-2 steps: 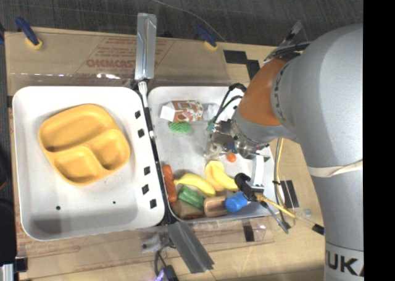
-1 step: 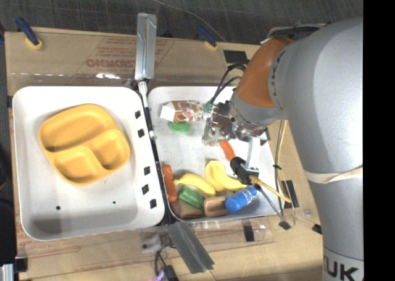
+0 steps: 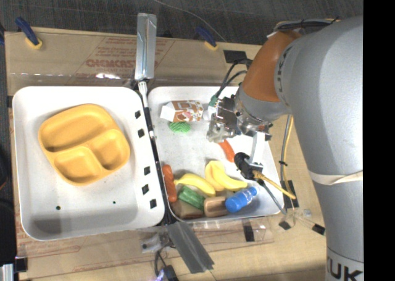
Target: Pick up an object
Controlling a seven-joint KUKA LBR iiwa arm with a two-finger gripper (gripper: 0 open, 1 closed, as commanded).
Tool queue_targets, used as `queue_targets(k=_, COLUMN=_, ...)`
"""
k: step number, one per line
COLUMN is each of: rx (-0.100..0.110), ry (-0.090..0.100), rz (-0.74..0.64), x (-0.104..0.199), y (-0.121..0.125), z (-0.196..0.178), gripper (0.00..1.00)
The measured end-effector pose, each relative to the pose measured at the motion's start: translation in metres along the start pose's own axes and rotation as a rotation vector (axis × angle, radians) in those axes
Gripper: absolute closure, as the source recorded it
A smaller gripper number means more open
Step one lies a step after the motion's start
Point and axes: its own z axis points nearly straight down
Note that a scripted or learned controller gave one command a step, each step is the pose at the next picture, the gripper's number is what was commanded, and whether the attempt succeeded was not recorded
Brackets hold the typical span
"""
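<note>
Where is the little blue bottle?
The blue bottle lies in the right bin, at its near right corner, beside the yellow bananas.

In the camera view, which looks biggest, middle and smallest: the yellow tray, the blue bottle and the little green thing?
Largest to smallest as they look in the camera view:
1. yellow tray, by far the biggest
2. blue bottle
3. little green thing
The bottle and green thing look close in size, so their order is unsure.
</note>
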Motion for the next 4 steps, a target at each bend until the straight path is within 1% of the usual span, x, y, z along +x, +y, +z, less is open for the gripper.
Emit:
queue_targets(k=1, rx=0.001, ry=0.0, rz=-0.001, x=0.0, y=0.0, z=0.001, gripper=0.0)
queue_targets(k=2, rx=0.002, ry=0.0, rz=-0.05, x=-0.03, y=-0.016, z=0.068, gripper=0.0)
queue_targets(k=3, rx=0.004, ry=0.0, rz=-0.053, x=-0.029, y=-0.016, z=0.058, gripper=1.0)
queue_targets(k=4, rx=0.001, ry=-0.001, rz=0.214, x=-0.007, y=-0.012, z=0.034, gripper=1.0)
